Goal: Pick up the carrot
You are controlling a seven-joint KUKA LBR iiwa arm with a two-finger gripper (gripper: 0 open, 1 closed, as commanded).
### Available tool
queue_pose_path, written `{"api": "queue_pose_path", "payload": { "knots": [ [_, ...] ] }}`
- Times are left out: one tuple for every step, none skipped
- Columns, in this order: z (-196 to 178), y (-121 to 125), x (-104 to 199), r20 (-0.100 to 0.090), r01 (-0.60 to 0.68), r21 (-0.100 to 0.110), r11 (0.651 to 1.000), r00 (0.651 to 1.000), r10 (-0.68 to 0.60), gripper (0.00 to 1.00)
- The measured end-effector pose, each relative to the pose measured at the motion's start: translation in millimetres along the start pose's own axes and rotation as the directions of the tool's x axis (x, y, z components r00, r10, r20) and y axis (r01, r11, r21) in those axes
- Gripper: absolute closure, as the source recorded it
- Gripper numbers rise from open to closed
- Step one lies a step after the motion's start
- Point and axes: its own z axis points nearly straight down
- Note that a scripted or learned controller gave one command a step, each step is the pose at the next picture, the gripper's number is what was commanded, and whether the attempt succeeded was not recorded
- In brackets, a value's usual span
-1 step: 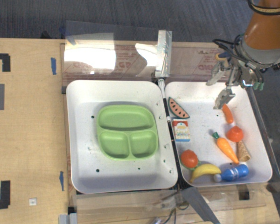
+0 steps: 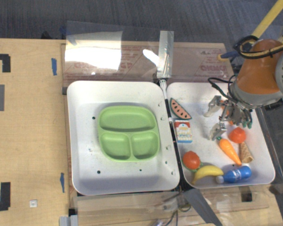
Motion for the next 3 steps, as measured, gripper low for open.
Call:
{"api": "queue_pose_path", "payload": {
  "knots": [
    [12.6,-7.6,55.6,0.003,0.026,0.0,1.0,1.0,-0.026,0.0],
    [-0.7,-6.4,51.2,0.016,0.028,0.002,1.0,0.999,-0.028,1.0],
    [-86.9,66.8,57.5,0.005,0.083,-0.003,0.997,0.996,-0.083,1.0]
  ]
}}
